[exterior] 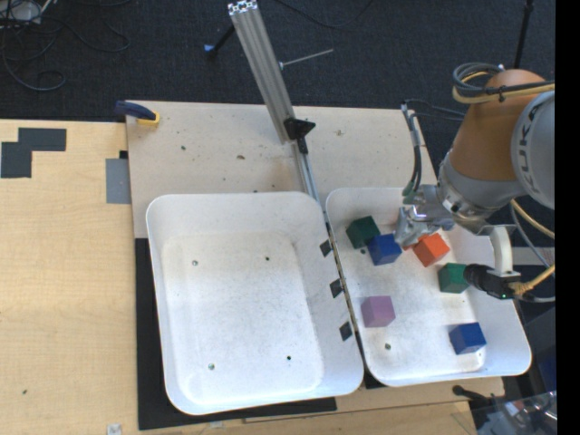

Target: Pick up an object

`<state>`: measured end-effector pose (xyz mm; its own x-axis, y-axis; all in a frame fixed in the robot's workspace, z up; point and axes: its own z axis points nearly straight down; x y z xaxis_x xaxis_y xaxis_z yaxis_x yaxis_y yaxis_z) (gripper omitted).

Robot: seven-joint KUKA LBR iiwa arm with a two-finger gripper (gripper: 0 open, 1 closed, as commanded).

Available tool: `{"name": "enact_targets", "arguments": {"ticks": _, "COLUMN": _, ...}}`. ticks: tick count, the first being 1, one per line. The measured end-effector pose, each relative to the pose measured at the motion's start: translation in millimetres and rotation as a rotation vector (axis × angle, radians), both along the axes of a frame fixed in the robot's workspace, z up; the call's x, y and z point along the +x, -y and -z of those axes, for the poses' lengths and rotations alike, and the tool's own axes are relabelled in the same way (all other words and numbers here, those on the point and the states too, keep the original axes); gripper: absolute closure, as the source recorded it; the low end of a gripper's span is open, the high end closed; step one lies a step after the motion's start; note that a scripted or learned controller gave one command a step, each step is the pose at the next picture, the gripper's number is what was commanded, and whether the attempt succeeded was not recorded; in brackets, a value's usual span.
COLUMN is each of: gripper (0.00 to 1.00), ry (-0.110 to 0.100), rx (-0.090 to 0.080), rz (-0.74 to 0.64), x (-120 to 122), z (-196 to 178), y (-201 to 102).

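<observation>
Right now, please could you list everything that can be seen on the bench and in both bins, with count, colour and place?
bins: 2, white, side by side on the bench; left bin, right bin
green blocks: 2, in the right bin; one near its far left corner, one toward its right side
blue blocks: 2, in the right bin; one beside the far green block, one near the front right
orange block: 1, right bin, just under the gripper
purple block: 1, right bin, near the left wall
metal rail: 1, silver, slanting behind the bins
clamp: 1, blue and yellow, far left corner of the bench
arm: 1, grey with orange band, from the right
gripper: 1, low over the right bin
</observation>
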<state>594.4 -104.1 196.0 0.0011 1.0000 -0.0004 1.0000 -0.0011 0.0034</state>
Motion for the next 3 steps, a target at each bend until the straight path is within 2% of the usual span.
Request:
{"name": "enact_targets", "arguments": {"ticks": 1, "gripper": 1.0, "ry": -0.002, "rx": 0.0, "rz": 0.0, "x": 0.5, "z": -39.8, "y": 1.6}}
{"name": "enact_targets", "arguments": {"ticks": 3, "gripper": 1.0, "ry": -0.009, "rx": 0.003, "rz": -0.005, "x": -20.3, "z": -29.8, "y": -103.9}}
